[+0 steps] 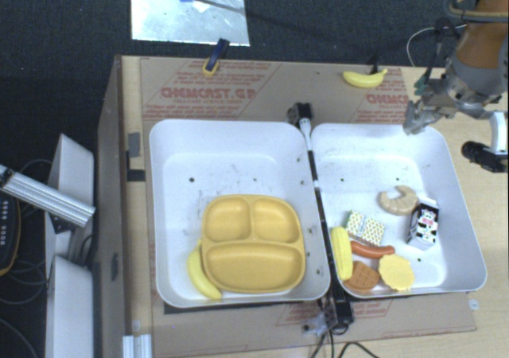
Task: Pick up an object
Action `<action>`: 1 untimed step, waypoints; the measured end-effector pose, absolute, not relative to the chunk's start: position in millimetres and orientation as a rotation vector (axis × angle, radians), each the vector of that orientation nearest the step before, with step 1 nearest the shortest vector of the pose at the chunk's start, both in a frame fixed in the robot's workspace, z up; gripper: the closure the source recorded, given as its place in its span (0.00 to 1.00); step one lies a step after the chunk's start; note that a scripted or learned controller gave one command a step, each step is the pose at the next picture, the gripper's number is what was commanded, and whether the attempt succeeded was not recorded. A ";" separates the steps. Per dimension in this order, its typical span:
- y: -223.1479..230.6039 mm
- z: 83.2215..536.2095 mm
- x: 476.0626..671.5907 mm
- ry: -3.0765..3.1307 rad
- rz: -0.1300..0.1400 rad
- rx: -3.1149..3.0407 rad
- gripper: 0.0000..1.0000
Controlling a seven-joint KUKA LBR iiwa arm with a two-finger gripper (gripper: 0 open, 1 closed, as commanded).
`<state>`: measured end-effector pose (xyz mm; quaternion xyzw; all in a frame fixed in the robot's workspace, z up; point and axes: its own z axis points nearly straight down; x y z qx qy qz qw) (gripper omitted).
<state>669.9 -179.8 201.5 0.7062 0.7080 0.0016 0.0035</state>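
Note:
My gripper (415, 119) hangs over the far right corner of the right bin (445, 159), apart from the objects. Toy food lies at that bin's near side: a croissant (398, 200), a black-and-white milk carton (423, 227), a checkered cracker (365, 228), a sausage (372, 250), a corn cob (340, 253), a waffle (363, 277) and a round orange slice (395, 272). Nothing shows between the fingers.
The left bin (175, 157) holds a yellow divided tray (253, 241) with a banana (202, 276) beside it. A second banana (364, 76) lies on the bench behind the right bin. A black divider clip (302, 114) sits between the bins.

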 end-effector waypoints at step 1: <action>-179.2 199.7 669.3 2.223 0.003 2.215 0.00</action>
